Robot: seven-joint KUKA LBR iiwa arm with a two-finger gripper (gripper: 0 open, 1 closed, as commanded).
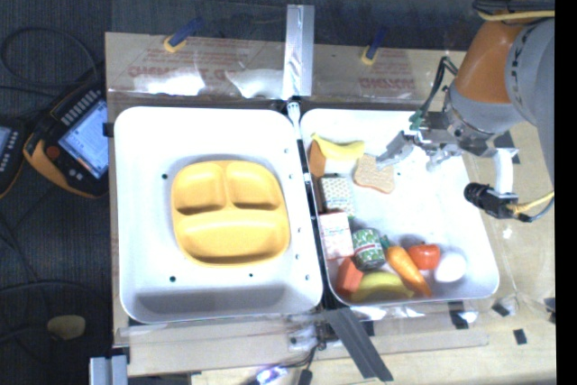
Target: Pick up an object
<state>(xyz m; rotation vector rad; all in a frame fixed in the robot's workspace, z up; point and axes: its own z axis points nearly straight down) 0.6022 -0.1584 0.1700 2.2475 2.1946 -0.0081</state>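
My claw (416,149) hangs over the upper part of the right bin (469,234), reached in from the right on my grey arm with the orange band (482,63). Two fingers are visible and spread apart, pointing left; nothing sits between them. One fingertip (389,151) lies just beside the upper right edge of the slice of bread (375,175); whether it touches cannot be told.

The bread lies flat on the bin floor, near the left wall. Left of it: a yellow banana-like piece (340,146) resting over an orange block (316,160) against the divider. Below those, a small patterned box (336,192), then a pink-and-white carton (334,235).

Bottom of the right bin, a crowded cluster: green can (368,248), carrot (407,270) lying at a slant, red tomato (425,254), white egg-like item (450,267), and a yellow-green piece (379,285) under the carrot. Items here touch one another.

Left bin (144,194): a yellow compartment tray (230,210) lies roughly centred.

Both bins sit side by side on the desk (207,68). A handheld pendant with a lit screen (77,144) lies on the floor to the left of the desk.
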